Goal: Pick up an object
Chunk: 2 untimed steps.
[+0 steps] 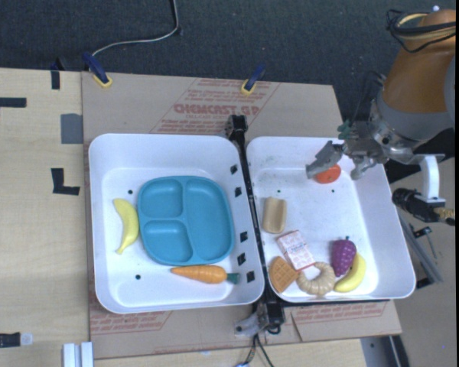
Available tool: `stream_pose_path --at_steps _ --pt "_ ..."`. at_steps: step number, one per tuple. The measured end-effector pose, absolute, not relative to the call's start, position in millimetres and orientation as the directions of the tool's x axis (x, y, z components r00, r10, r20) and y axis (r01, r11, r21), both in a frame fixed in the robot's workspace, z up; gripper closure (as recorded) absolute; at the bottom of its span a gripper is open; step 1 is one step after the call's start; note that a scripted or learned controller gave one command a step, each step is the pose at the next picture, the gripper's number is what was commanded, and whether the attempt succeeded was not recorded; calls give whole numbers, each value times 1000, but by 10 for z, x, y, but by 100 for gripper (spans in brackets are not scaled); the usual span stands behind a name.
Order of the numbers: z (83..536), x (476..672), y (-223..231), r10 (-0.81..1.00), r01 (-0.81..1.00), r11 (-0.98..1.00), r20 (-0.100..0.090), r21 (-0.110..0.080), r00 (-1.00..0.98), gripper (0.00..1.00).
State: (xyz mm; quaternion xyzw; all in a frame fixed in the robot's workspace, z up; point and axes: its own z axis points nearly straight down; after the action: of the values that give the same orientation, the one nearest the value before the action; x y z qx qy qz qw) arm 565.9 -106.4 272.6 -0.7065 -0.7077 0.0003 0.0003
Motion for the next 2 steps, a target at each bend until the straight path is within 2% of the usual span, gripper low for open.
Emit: stream_pose_path --at_steps 1,2 --pt "1580 5291 -1901 1000 1000 -2 -1 -4 2 0" --pt "860 4846 -1667 1000 1000 0 0 2 0 0"
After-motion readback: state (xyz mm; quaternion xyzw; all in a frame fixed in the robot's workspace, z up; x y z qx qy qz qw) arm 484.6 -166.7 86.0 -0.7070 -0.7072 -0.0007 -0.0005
